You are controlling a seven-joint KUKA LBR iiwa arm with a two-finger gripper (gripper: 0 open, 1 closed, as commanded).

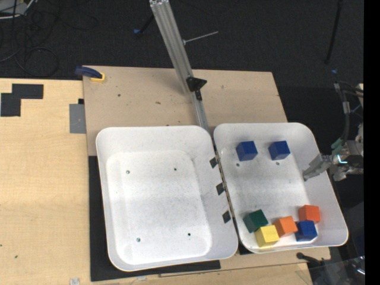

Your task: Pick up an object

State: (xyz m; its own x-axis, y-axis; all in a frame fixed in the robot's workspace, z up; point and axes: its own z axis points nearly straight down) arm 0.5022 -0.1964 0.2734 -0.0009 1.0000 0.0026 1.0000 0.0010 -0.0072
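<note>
Six small blocks lie in the right bin (323, 186): two blue ones, blue block (246, 151) and second blue block (279, 150), well apart near the far wall, and a near-corner huddle of green block (256, 220), yellow block (267, 235), orange block (287, 225), red block (310, 213) and third blue block (306, 230). Judged rigid, light, flat-sided; best pinched across opposite faces, and the far blue pair offers free sides. Jaws (314, 170) sit at the bin's right rim; cannot tell whether spread or pressed together.

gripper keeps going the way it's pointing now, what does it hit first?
The gripper points left over the right bin's rim. Straight on, bare bin floor comes first; the nearer blue cube sits just above that line. Height is unclear.
</note>
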